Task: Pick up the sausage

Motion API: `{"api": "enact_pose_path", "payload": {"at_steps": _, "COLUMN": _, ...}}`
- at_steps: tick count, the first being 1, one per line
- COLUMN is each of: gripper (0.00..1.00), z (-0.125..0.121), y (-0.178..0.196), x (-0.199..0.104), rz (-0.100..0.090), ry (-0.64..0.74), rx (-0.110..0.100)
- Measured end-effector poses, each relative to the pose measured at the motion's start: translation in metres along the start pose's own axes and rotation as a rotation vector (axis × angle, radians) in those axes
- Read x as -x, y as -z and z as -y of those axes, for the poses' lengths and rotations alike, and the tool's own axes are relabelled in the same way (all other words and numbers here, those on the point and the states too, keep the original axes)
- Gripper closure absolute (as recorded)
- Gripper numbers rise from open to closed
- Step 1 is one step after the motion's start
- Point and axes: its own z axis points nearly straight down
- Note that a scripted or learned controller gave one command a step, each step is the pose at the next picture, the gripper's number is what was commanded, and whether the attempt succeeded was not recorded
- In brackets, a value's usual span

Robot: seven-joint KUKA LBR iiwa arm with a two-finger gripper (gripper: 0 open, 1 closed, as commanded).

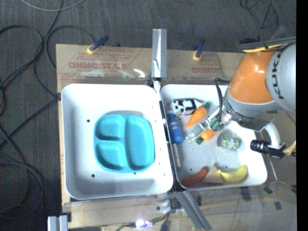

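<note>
- Got the arm reaching in from the right, with the end effector hanging over the middle of the right bin.
- It's right on top of a carrot, with a second orange bit poking out just beside it at. Can't tell from this angle whether it's spread or pinching anything, too much clutter around the tip.
- The sausage is the reddish-brown thing lying along the near wall of that bin, left of the banana. Looks untouched, and it's well apart from the end effector.
- So my read: it's over the wrong item and needs to shift toward the near edge.
- The sausage hugging the wall is the annoying part, I'd guess there's little room for a finger on the wall side.
- Also in there: a blue bottle against the left wall and a greenish clump.
- The left bin just has the blue tray.
</note>
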Motion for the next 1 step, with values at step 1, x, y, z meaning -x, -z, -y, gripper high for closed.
{"api": "enact_pose_path", "payload": {"at_steps": 1, "gripper": 0.00, "z": 0.0515, "y": -0.0100, "x": -0.0173, "rz": -0.003, "ry": 0.002, "rx": -0.002}}
